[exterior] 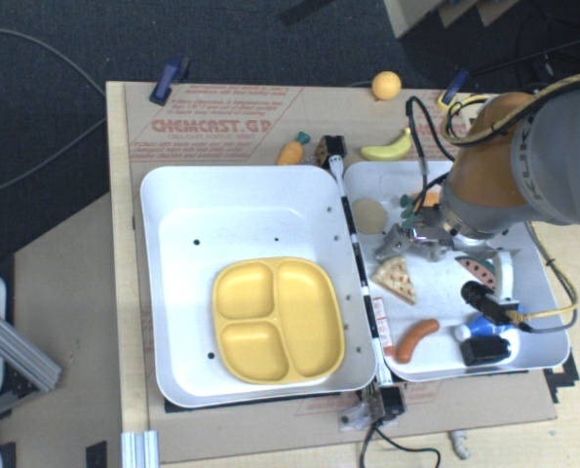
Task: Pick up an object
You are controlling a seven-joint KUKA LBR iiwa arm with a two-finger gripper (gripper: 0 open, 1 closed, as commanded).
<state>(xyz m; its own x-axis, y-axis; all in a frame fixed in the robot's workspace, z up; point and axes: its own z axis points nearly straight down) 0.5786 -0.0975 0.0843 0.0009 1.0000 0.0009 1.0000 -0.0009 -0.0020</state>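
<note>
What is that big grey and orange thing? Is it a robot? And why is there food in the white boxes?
Yes, it is a robot arm. It reaches in from the right side of the picture. At its end is a gripper, the part that picks things up. The picture comes from one camera fixed above the bench, looking down at a slant.

Two shallow white bins sit side by side. The left bin has a yellow plate with three sections. The right bin has what look like toys: a pizza slice and a sausage. The gripper is low in the right bin, close to the pizza slice, but I can't see it holding anything.

Outside the bins lie a banana, a carrot and an orange ball.
</note>
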